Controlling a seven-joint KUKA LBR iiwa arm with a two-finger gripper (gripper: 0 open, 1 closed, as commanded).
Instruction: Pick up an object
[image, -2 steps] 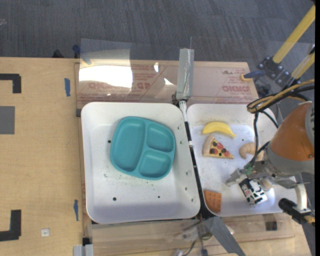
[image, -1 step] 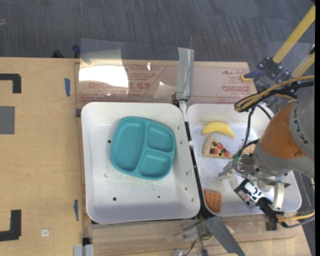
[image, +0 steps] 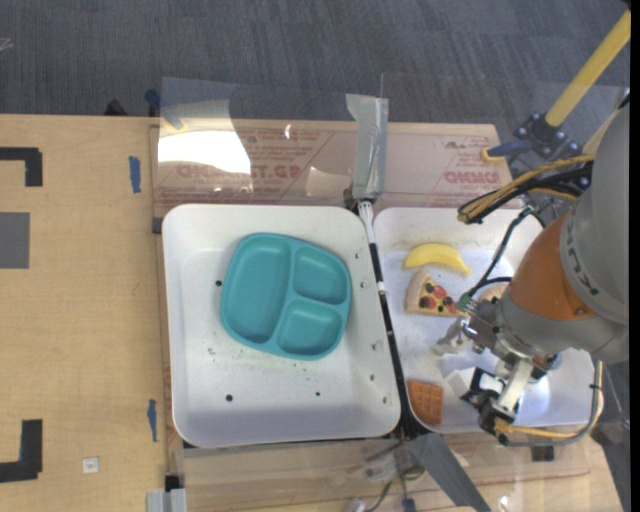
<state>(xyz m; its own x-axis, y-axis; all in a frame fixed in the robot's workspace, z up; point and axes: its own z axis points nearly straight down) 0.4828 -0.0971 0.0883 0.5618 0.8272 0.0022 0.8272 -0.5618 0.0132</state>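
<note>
The right bin (image: 400, 228) holds a yellow banana (image: 438, 258) near its back, a pizza slice (image: 430, 296) just in front of it, and an orange waffle-like piece (image: 426, 401) at the front left corner. My gripper (image: 455, 340) is low in this bin, to the right of the pizza slice and above the waffle piece. The arm's wrist covers much of the bin's right half. I see nothing held between the fingers, and their state is hidden.
The left bin (image: 190, 330) contains a teal divided plate (image: 285, 295) with three compartments. A clear divider stands between the bins at the back. Yellow cables hang around the wrist at the right.
</note>
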